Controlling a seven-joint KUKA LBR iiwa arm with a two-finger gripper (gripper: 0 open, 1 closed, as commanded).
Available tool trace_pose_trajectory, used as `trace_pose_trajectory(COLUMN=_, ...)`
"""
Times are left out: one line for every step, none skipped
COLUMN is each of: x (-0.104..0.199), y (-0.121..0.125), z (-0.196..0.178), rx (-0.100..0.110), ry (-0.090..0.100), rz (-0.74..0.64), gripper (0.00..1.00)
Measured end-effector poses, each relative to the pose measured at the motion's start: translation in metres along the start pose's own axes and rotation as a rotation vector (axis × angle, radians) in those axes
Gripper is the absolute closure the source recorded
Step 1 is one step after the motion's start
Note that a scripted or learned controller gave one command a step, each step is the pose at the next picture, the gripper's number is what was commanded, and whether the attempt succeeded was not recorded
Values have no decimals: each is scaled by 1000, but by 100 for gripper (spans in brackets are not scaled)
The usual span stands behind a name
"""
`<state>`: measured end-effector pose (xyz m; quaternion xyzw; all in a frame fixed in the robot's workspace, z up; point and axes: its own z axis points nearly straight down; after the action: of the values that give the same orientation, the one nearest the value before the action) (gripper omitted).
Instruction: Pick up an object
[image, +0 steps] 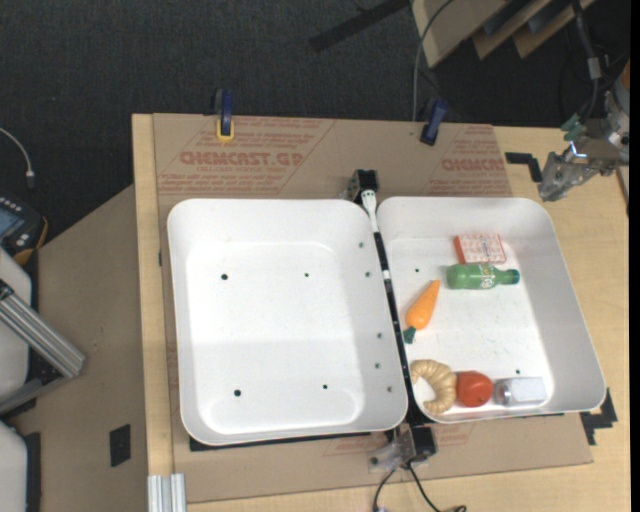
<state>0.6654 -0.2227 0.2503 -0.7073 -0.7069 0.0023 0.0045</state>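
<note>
The end effector (556, 178) sits small and blurred at the bench's far right, its state impossible to tell, well apart from the right bin (560, 300) holding the carrot (423, 305) and green bottle (480, 278).

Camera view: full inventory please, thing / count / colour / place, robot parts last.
bins: 2, white, side by side on the bench
carton: 1, pink and white, right bin, far part
bottle: 1, green with a white label, right bin, lying just in front of the carton
carrot: 1, orange, right bin, near the divide between the bins
croissant: 1, tan, right bin, near left corner
red object: 1, red, right bin, near edge, beside the croissant
clear container: 1, clear and greyish, right bin, near edge, right of the red object
clamps: 2, blue, far edge of the board
gripper: 1, grey metal, above the bench beyond the right bin's far right corner, nothing visibly held
</note>
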Motion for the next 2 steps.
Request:
trace_pose_trajectory(x=-1, y=1, z=-55, rx=-15, ry=-6, rz=0, gripper=100)
trace_pose_trajectory(x=-1, y=1, z=-74, rx=-15, ry=-6, rz=-1, gripper=100)
